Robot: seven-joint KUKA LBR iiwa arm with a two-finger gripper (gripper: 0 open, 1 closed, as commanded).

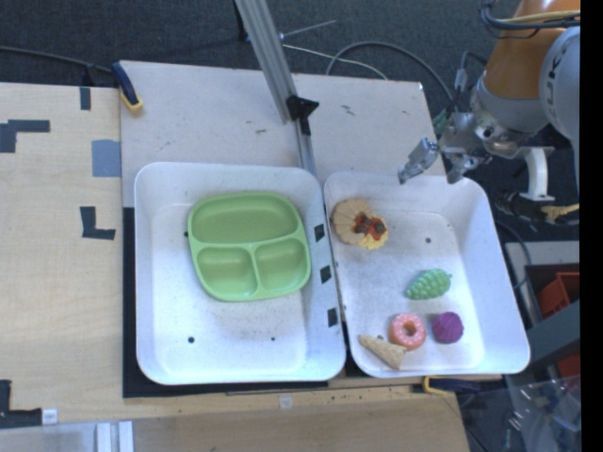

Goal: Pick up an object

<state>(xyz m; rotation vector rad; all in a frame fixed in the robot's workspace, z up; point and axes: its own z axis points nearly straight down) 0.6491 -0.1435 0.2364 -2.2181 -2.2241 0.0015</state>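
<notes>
The tool [435,163] hangs over the far right corner of the right bin [499,281], just above its rim, and its two fingers look spread apart with nothing between them. The things to choose from all lie in this right bin: a round pizza toy [360,224] near the far left part, a green bunch of grapes [429,283] in the middle, and near the front edge a pink donut [407,329], a purple fruit [448,328] just beside it, and a tan wedge [382,349] that touches the donut. The left bin [155,281] carries only a green divided plate [249,246], which is flat and wide and, I think, hard to take with two fingers. In my judgement the step in hand is to choose a target and come down on it. The grapes seem the best choice, because they lie apart from the others and have some height for the fingers to close around. The pizza is nearer to the tool but flat, so the fingers could slip over it. The tool should come straight down with the fingers wide, one on each side, and close only when low in the bin.
</notes>
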